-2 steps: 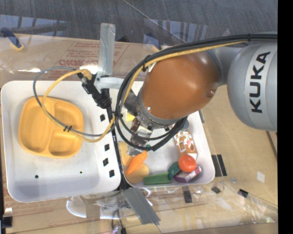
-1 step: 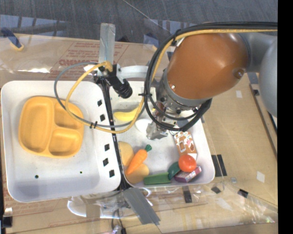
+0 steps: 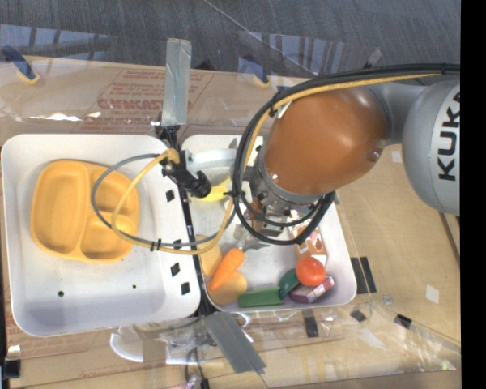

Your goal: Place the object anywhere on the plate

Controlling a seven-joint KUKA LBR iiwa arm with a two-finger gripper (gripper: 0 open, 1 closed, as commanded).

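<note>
At far left of the desk (image 3: 57, 96), the left white bin (image 3: 32, 298) holds a yellow plate (image 3: 69, 209) with divided compartments, lying flat in the bin's upper half; nothing rests on it. Thin cables loop over the plate's right side and run across the divider between the two bins. A strip of grey tape (image 3: 176, 83) stands above that divider, and more grey tape (image 3: 231, 343) lies below it at the near edge. Right of the divider, the right white bin (image 3: 344, 286) contains the loose objects, grouped along its lower edge: an orange carrot (image 3: 225, 267) tilted against the left wall, a pale yellow piece (image 3: 236, 285) touching it below, a dark green vegetable (image 3: 263, 297) lying along the bottom, a red tomato (image 3: 311, 271) just beside it, and a purple item (image 3: 316, 290) under the tomato. A yellow object (image 3: 219, 191) sits higher in the bin, partly hidden by the cable clamp. Above these, the arm's orange band (image 3: 320, 140) covers the middle of the right bin, with the gripper (image 3: 263, 225) beneath it pointing down over the bin; the jaws are hidden by wrist and cabling, so their state cannot be told. All objects are in the right bin, well apart from the plate.
</note>
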